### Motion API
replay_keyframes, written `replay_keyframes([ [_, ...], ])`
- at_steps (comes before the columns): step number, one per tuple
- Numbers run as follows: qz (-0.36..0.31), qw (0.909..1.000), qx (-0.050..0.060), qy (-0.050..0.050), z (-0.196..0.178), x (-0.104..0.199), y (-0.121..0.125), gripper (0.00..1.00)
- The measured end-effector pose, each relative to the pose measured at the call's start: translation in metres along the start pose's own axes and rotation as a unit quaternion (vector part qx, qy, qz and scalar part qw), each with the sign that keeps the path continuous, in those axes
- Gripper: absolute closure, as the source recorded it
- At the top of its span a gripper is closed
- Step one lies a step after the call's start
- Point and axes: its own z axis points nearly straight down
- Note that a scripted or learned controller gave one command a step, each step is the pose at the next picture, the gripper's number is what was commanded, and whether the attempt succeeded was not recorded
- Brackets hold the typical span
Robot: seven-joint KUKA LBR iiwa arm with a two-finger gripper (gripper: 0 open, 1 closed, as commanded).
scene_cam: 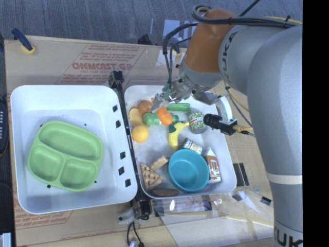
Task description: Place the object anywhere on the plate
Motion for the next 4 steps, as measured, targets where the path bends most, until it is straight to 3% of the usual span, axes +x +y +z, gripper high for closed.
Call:
replay_keyframes([
  [1, 0.025, 0.9997, 0.001, 0.002, 0.001, 0.081, 0.011, 1.00],
  [2, -0.102, 0.9948, 0.002, 0.002, 0.001, 0.159, -0.025, 1.00],
  [3, -0.100, 0.9950, 0.002, 0.000, 0.001, 0.157, -0.025, 0.00],
  [4, -0.104, 0.9946, 0.005, 0.001, -0.009, 0.157, -0.025, 1.00],
])
